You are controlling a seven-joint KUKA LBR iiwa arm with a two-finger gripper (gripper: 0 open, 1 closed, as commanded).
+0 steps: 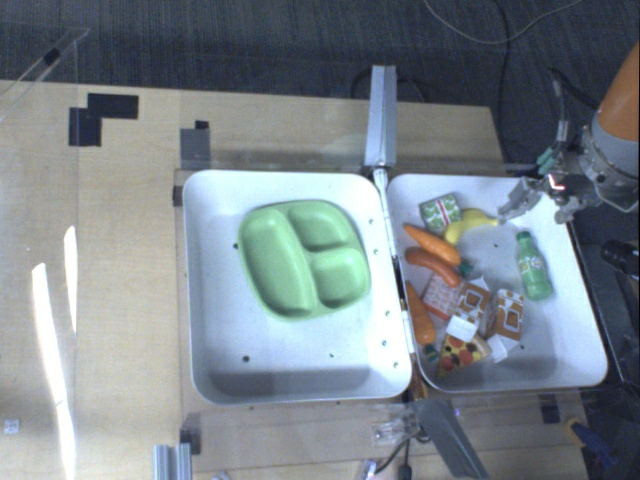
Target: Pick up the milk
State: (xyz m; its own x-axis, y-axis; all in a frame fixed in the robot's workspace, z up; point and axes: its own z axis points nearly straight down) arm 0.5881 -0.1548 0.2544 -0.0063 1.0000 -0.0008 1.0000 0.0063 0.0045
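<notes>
On the left of the bench [120, 298] sits a white bin [215, 368] with a green divided tray [303, 258] lying in its middle. Just beside it, the right bin [575, 353] holds the clutter. Near its far left corner lies a small green-and-white carton [439, 210], which I take to be the milk, tipped on its side and touching a yellow banana-like piece [466, 227]. Below them lie two orange carrot or sausage shapes [432, 243], then a heap of small printed packets [470, 313] toward the near edge. A green bottle [532, 266] lies toward the right wall. At the bin's far right corner hangs the gripper [545, 196], with nothing between its fingers; they look spread apart. It stands well apart from the carton, so I judge the approach step is in hand. The next move calls for travelling left along the far edge, then descending squarely over the carton without catching the yellow piece.
</notes>
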